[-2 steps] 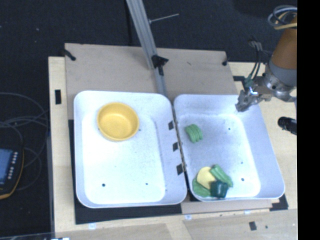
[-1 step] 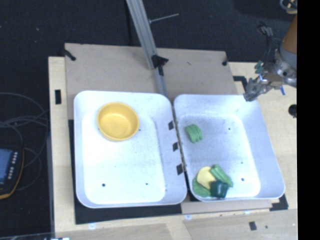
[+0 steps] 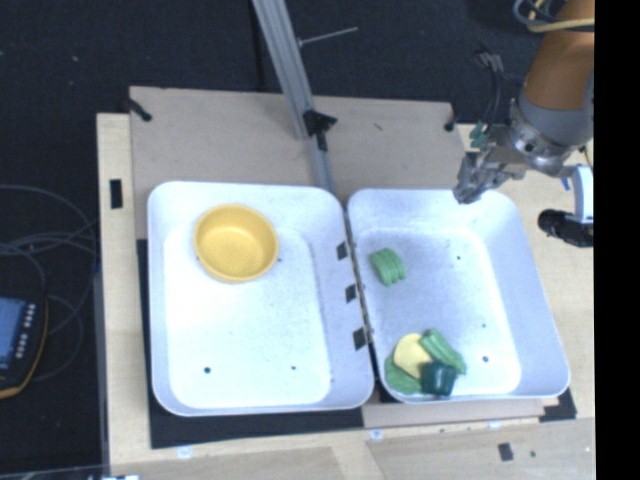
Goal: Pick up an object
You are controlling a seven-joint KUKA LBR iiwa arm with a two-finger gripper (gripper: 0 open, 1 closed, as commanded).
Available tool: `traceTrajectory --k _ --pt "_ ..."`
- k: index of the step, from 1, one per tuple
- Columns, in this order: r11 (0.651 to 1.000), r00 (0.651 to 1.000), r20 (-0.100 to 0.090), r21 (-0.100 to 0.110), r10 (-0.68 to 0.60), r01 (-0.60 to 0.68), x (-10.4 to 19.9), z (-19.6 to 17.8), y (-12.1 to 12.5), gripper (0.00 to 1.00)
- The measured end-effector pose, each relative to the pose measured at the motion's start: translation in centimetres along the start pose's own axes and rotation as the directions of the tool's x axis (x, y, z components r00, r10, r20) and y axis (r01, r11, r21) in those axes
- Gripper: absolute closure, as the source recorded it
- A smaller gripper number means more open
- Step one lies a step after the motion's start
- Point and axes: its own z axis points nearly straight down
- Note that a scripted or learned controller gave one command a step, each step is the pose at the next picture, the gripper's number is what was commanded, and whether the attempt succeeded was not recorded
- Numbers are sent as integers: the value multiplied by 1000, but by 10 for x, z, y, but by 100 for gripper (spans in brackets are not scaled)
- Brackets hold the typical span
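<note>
My hand point(image 3: 470, 190) hangs over the far edge of the right bin point(image 3: 500, 268), near its back wall, and nothing is in it. From this angle I cannot tell how it is set, so I will not count on it being ready.

The things worth going for are all in this same bin. A small green piece point(image 3: 387, 266) lies alone near the left wall, toward the middle, with bare white floor around most of it. In the near left corner a yellow piece point(image 3: 408, 352), a light green piece point(image 3: 441, 349) and a dark green block point(image 3: 437, 378) are bunched together and touching, pressed close to the rim. The left bin point(image 3: 240, 368) has a yellow bowl point(image 3: 236, 242), which sits well apart from me.

I judge the lone green piece to be my best pick. It is the closest of the lot, and nothing would crowd my approach except the wall beside it. To do this well, I should travel toward the near left, centre myself above it, and turn so my closing line runs along the divider rather than into it. Then I come straight down, close on its narrow width, and lift gently. The corner cluster looks riskier: I might nudge one piece and catch another by its edge.
</note>
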Motion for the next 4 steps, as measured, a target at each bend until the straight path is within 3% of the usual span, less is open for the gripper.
traceTrajectory --k 1,3,4 --pt "1000 1000 0 0 0 0 53 12 -9 100" --pt "1000 1000 -1 -1 -1 1 167 1 -18 100" --pt "1000 1000 0 1 -1 1 219 20 -22 100"
